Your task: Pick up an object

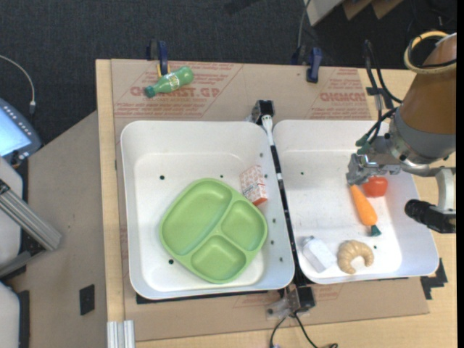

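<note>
Even, fairly bright overhead light falls on the counter [217,85], and the white bins [138,194] come close to washing out without hard glare. Shadows are soft and short. The floor beyond the counter's edges stays dim. Focus is slightly soft throughout, with mild graininess.

Faint red printing on the cardboard [217,78] cannot be read reliably.
</note>
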